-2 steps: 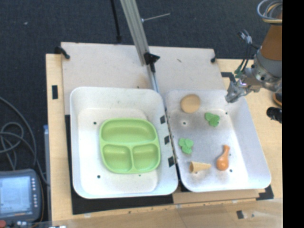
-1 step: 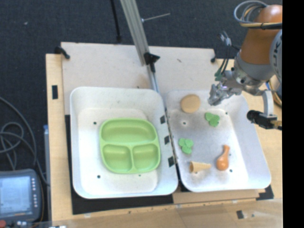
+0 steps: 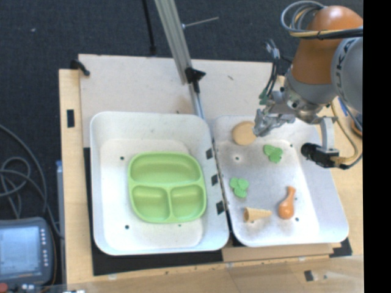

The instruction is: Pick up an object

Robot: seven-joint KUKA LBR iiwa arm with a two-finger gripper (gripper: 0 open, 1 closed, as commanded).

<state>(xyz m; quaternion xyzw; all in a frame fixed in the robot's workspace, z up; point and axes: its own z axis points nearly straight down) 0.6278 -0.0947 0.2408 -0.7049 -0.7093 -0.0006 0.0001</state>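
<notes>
A: In the right bin (image 3: 317, 215), at its far left corner, the end effector (image 3: 264, 126) hangs just beside a tan round piece (image 3: 243, 133); whether it touches that piece I cannot tell; whether it is open or closed I cannot tell either, since the wrist hides it from above.

B: So which thing is the target?

A: Judging by position, the tan round piece; it lies against the bin's far wall, near the seam between the two bins; nothing is visibly held, so I read this as the approach or the start of a grasp, not a lift.

B: What else lies in that bin?

A: A green clump (image 3: 273, 153) near the end effector; a second green clump (image 3: 239, 187) toward the left wall; a small cone (image 3: 256, 213) and an orange drumstick-shaped toy (image 3: 287, 204) nearer the front; all lie well apart from each other.

B: And the left bin (image 3: 110, 157)?

A: It bears a green divided plate (image 3: 166, 186); the arm is nowhere near it.

B: What does the next move call for?

A: In my judgement, centring over the tan piece and closing on it cleanly; the wall and corner crowd one side, so a slip or a push against the rim seems the main risk; then a straight lift to prove the hold.
</notes>
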